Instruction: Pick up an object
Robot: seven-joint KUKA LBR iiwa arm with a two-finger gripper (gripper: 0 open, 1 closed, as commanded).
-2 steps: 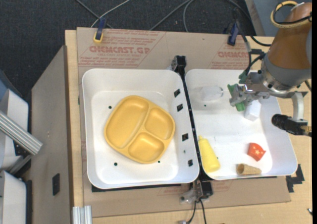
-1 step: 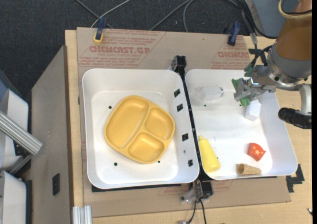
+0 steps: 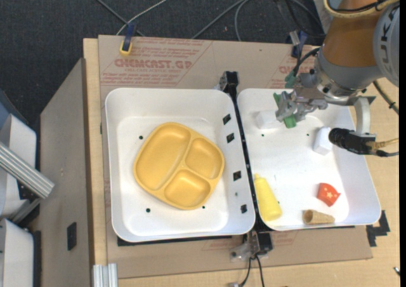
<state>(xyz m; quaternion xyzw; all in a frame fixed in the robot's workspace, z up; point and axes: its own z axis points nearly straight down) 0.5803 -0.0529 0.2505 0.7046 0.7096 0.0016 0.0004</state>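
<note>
Cone point(image 3: 318, 217), banana point(image 3: 266, 199), tomato point(image 3: 327, 194) unpicked | end effector point(image 3: 288, 114) state: cannot tell | pick pending

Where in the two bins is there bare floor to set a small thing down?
Right bin: bare middle, between the yellow bottle, the red piece and the gripper. Left bin: narrow strips around the yellow divided plate, widest at the back. Crowded: the right bin's front edge and back, under the arm.

There are two white bins: one on the left point(image 3: 114, 152) and one on the right point(image 3: 365, 190). There is one yellow plate point(image 3: 179, 165), one yellow bottle point(image 3: 266, 198), one red thing point(image 3: 327, 194), one brown cone point(image 3: 318, 217), and two white blocks point(image 3: 321, 141) point(image 3: 264, 119).
</note>
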